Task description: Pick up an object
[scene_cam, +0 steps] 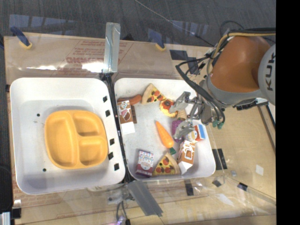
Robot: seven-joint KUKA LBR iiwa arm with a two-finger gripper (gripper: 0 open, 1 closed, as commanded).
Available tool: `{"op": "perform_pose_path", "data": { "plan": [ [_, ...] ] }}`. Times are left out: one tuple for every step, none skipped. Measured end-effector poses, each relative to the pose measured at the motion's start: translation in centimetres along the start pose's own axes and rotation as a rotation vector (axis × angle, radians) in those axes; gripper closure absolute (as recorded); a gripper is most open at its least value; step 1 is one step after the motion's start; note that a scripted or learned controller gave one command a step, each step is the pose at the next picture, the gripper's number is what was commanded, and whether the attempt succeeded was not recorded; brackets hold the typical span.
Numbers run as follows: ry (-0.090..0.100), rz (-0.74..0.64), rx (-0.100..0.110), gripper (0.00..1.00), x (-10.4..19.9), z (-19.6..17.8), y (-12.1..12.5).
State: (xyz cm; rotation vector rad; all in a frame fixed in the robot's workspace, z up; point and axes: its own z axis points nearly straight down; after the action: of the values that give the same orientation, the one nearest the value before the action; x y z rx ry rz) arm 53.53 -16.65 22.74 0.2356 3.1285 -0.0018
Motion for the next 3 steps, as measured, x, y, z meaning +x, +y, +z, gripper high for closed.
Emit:
{"op": "perform_pose_path", "data": {
  "plan": [
    [0.001, -0.052, -0.001, 0.0, -0.1, 13.5, 0.0],
    [0.004, -0.025, -0.002, 0.0, 1.2, 13.5, -0.2],
    [0.007, -0.042, -0.002, 0.0, 1.4, 13.6, 1.4]
  ]
}}
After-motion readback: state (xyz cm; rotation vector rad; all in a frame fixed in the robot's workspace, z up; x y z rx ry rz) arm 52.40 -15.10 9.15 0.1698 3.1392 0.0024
